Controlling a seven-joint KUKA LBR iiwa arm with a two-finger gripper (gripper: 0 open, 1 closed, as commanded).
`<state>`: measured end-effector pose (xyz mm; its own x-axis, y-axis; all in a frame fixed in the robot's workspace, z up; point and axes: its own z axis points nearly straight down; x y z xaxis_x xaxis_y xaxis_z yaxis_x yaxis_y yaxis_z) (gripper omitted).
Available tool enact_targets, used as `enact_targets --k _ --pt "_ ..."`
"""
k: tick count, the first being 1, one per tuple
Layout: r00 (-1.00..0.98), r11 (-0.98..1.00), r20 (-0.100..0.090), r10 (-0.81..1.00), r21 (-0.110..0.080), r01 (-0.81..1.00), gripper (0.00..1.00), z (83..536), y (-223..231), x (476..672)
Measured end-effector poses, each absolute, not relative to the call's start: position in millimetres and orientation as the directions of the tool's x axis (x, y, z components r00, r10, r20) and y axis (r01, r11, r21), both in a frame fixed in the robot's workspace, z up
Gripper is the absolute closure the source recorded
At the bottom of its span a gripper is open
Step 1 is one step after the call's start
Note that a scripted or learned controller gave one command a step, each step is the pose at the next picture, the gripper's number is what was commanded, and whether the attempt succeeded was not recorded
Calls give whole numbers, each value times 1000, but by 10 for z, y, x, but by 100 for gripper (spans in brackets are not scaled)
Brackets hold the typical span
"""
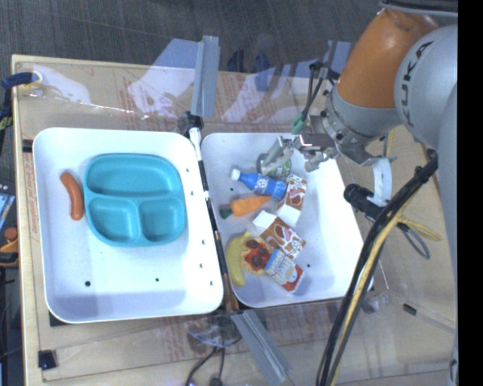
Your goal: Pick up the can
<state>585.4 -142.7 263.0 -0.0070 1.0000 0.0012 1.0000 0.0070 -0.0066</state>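
Two shallow white bins are seen side by side on the bench. In the left bin a teal divided tray is placed, and an orange sausage lies just beside the tray's left edge, apart from it.

The right bin holds a cluster of small things. A blue bottle with a white cap lies on its side near the middle. Just below it, an orange carrot is laid across, its green end towards the wall between the bins. A yellow banana is found near the lower left of this bin, and next to it several printed packets lie partly one over another. A further small red and white packet lies to the right of the bottle.

The can is thought to be the grey metallic thing in the upper part of the right bin, just above the bottle; its shape is not clearly shown. The gripper is lowered into the same upper part of the bin, right at this grey thing. It cannot be told whether the jaws are spread or pressed together, nor whether the can is pinched between them.

The grey arm with its orange band is seen at the upper right, and dark cables hang down from it beside the right bin
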Motion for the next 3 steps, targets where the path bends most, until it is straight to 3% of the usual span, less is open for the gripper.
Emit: enact_targets --k 1,2,3 --pt "63 -63 0 998 -5 998 0 1123 -1455 6232" --pt "29 -29 1 1000 -3 1000 0 906 -1961 6274" --pt "11 -11 2 1000 -7 1000 0 903 -1906 6554"
